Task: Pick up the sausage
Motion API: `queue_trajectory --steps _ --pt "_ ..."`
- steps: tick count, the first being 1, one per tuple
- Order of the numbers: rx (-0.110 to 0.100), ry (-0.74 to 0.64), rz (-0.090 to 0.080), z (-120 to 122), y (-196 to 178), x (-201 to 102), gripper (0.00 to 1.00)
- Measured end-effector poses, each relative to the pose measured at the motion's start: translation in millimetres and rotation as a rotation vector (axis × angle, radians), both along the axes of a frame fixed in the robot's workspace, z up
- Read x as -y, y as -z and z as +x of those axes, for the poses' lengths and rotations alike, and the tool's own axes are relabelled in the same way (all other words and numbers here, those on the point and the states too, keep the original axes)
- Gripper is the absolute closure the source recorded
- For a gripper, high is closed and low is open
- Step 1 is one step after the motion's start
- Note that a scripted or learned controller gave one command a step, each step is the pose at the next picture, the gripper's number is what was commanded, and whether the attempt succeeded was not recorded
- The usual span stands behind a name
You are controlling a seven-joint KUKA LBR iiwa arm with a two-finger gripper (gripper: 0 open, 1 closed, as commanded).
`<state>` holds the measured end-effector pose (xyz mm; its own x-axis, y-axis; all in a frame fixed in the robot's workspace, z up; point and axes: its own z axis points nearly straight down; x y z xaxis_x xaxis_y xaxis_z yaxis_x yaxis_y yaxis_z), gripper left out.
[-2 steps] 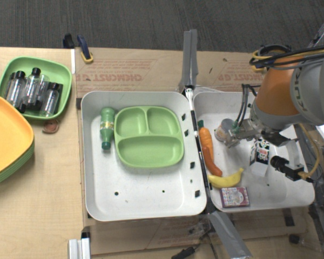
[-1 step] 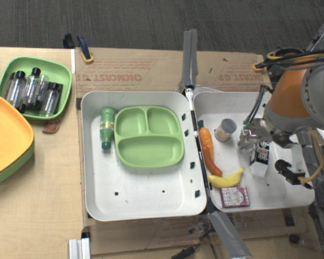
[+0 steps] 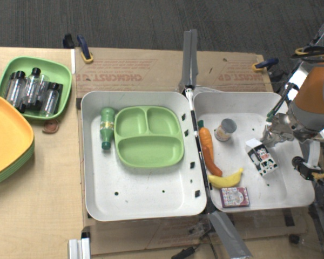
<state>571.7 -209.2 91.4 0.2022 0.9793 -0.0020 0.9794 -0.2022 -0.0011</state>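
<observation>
"White plastic bins, two side by side on the bench. Where is the sausage [image 3: 213, 166]?"

"In the right bin [image 3: 291, 196], close against its left wall. It is the reddish piece just nearer than the orange carrot [image 3: 205, 140], and its near end meets the yellow banana [image 3: 225, 178]."

"Which way does it run?"

"Its long axis goes from far to near, slanting a little: the far end points toward the carrot, the near end swings slightly right toward the banana."

"And the arm?"

"The gripper [image 3: 271, 135] hangs at the right side of the same bin, just above a small black-and-white box [image 3: 262, 161], well apart from the sausage. Whether it is spread or closed cannot be told from this angle. Nothing is seen in its grasp."

"What else is pictured?"

"A small can [image 3: 225, 128] sits at the far middle of the right bin, and a pink packet [image 3: 235, 197] near its front edge beside the banana. The left bin [image 3: 146, 198] holds a green divided plate [image 3: 149, 136] with a green bottle [image 3: 107, 127] lying along its left side."
</observation>
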Motion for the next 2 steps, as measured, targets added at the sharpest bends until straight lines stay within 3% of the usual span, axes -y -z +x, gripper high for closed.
queue_trajectory --steps 1,2 --pt "-0.001 0.188 0.0 -14 -46 3 1.0" --pt "0.0 0.347 -0.001 87 -58 0 1.0"
